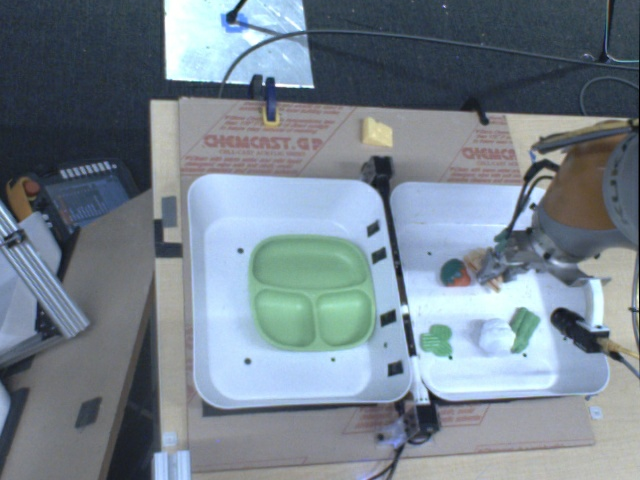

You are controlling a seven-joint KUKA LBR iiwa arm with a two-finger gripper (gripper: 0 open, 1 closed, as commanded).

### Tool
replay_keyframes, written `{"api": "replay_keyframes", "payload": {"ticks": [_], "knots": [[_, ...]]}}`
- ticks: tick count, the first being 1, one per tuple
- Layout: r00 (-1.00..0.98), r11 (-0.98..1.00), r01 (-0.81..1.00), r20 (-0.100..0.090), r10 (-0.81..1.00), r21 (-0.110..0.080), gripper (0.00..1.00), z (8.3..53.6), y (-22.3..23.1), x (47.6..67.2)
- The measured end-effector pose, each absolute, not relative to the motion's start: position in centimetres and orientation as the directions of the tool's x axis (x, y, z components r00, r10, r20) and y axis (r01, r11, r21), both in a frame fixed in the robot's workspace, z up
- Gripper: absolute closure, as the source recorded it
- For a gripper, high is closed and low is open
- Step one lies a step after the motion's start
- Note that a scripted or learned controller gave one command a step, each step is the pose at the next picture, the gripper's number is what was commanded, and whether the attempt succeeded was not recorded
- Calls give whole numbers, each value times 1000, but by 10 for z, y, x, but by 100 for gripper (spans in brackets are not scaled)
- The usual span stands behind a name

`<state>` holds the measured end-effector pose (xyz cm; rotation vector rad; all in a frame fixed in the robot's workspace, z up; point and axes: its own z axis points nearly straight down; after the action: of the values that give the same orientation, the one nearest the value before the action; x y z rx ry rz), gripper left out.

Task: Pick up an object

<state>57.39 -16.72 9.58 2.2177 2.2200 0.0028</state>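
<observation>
Camera view looks down on two white bins side by side, and the arm (590, 193) reaches into the right bin (440, 208) from the right, its gripper (492, 268) low over the bin floor near the middle. What the coming move turns on, I judge, is the small round toy (456, 273), teal and orange, which lies just beside the gripper on its left, toward the divider between the bins. I cannot tell whether the gripper is spread or closed, nor whether it touches the toy; its tip is a small tangle of dark and tan parts. Nearer the front wall lie a green piece (436, 341), a white lump (493, 335) and a second green piece (523, 329), well apart from the gripper. A green divided plate (308, 293) sits in the left bin (215, 268).
</observation>
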Motion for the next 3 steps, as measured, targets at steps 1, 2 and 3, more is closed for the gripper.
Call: {"api": "replay_keyframes", "payload": {"ticks": [1,2,3], "knots": [[-4,4,1000,-2,1000,6,100,143,-167,583],[-4,4,1000,-2,1000,6,100,187,-170,586],[-6,6,1000,-2,1000,6,100,232,-170,587]]}}
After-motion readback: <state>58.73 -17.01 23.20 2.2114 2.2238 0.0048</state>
